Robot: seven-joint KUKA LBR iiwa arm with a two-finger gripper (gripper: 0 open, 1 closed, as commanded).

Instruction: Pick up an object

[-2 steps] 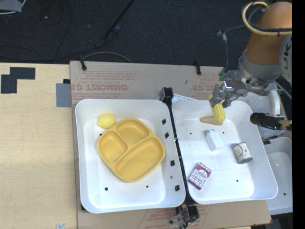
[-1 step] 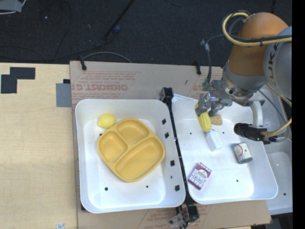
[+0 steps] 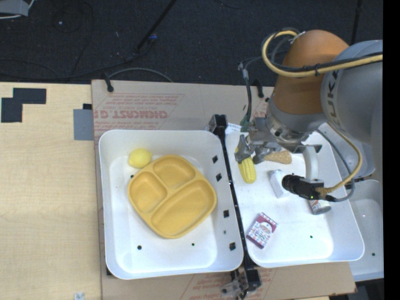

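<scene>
One pink packet [image 3: 262, 230], one yellow tray [image 3: 172, 195], hand [image 3: 249, 157] pinching corn [image 3: 248, 170].

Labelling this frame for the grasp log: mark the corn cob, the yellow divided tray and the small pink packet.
corn cob [image 3: 248, 170], camera view, middle of the cob.
yellow divided tray [image 3: 172, 195], camera view, ridge between its compartments.
small pink packet [image 3: 262, 230], camera view, centre of its printed face.

Pale wooden bench [image 3: 44, 186] below dark carpeted floor [image 3: 156, 24] strewn with cables [image 3: 156, 27].
</scene>
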